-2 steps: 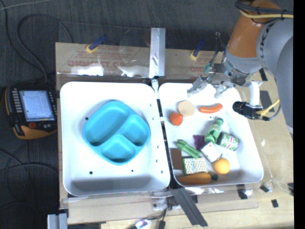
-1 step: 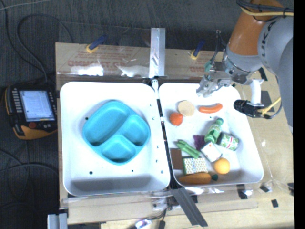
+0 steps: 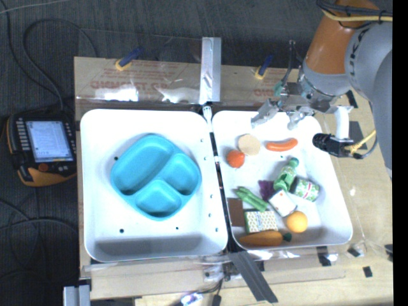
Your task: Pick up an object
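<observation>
My gripper (image 3: 278, 118) hangs over the far edge of the right bin (image 3: 341, 199), its two fingers spread apart with nothing between them. Just below it lie a tan round bun (image 3: 249, 145) and a sausage (image 3: 282, 145). A red tomato (image 3: 236, 159) sits to the left of the bun. Further toward the front are a green bottle (image 3: 288, 171), a purple item (image 3: 267, 189), a small can (image 3: 306, 189), green beans (image 3: 252, 199), a white block (image 3: 282, 203), an orange (image 3: 296, 222), a green carton (image 3: 261, 221) and a carrot (image 3: 260, 238).
The left bin (image 3: 102, 234) holds a blue divided tray (image 3: 156, 174). A metal divider post (image 3: 210, 69) stands behind the bins. A teach pendant (image 3: 41, 146) lies on the floor at far left. A black camera unit (image 3: 331, 143) sticks out beside the wrist.
</observation>
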Controlling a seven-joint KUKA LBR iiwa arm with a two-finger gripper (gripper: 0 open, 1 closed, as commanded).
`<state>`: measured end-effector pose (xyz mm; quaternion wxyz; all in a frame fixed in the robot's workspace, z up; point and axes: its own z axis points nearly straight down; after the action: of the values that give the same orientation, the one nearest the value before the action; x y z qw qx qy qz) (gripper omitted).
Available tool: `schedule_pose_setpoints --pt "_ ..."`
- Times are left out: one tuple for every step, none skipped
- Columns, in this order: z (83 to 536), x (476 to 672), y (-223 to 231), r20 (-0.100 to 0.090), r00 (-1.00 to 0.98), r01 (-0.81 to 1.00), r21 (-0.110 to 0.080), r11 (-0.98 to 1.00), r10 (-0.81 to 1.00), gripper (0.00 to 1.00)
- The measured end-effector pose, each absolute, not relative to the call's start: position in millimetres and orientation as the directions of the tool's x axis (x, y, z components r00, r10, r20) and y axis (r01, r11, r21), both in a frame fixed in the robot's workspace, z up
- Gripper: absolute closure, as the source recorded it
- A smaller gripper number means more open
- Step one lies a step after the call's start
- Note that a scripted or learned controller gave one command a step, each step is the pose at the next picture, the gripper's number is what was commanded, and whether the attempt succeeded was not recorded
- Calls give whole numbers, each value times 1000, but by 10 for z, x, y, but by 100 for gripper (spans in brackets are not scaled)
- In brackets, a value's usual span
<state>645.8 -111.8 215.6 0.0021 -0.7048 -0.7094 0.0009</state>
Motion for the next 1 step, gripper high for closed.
schedule_pose_setpoints --pt "938 6636 -1317 -3 49 999 -1 -49 999 0"
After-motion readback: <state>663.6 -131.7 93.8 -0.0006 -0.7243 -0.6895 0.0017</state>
